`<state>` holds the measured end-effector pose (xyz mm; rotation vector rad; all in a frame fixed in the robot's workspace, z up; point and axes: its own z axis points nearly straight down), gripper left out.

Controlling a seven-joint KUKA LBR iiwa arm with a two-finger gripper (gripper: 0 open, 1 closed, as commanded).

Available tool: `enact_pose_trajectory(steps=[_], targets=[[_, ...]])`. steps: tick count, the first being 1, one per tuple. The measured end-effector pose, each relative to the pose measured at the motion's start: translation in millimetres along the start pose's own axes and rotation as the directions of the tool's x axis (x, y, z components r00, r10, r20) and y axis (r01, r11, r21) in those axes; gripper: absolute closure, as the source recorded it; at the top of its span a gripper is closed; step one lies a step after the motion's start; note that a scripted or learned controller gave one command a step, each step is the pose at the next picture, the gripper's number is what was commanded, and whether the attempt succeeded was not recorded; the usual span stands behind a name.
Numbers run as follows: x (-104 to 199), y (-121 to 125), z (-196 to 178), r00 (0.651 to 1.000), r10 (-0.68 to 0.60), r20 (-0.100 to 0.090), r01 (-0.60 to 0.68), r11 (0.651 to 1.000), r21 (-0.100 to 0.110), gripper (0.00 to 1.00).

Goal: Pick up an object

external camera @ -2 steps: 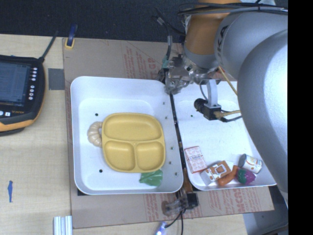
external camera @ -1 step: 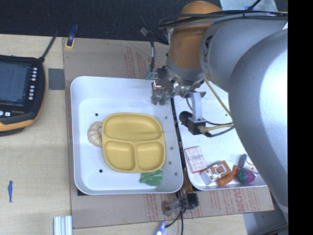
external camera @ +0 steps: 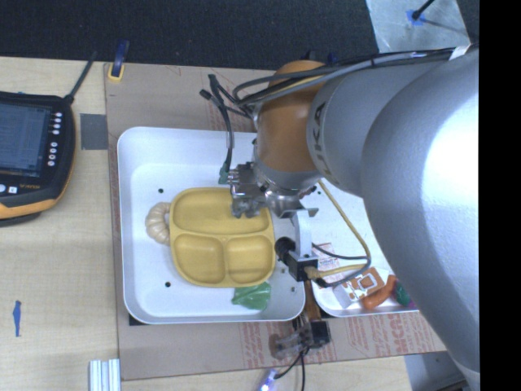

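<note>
Presently the tool (external camera: 244, 195) sits over the upper right rim of the yellow divided tray (external camera: 220, 239) in the left bin (external camera: 134, 218) — tray extends down-left from it. Tool state: cannot tell; wrist hides it.

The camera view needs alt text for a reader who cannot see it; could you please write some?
A grey and orange robot arm reaches from the right over a white bin, its gripper at the upper right edge of a yellow divided tray. A beige object lies left of the tray, a green one below it.
</note>
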<state>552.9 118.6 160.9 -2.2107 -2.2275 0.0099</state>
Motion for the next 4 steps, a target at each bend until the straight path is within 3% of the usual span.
enact_pose_trajectory(steps=[1, 2, 3, 4], targets=[[-32, -61, -57, 1.000, 0.003, -0.002, -0.003, 1.000, -0.001, 1.00], [40, -78, -27, 1.000, -0.001, 0.000, 0.001, 1.000, 0.000, 1.00], [95, -37, 66, 1.000, 0.000, -0.001, 0.000, 1.000, -0.004, 1.00], [84, -60, 66, 1.000, 0.000, -0.004, 0.000, 1.000, -0.015, 1.00]])
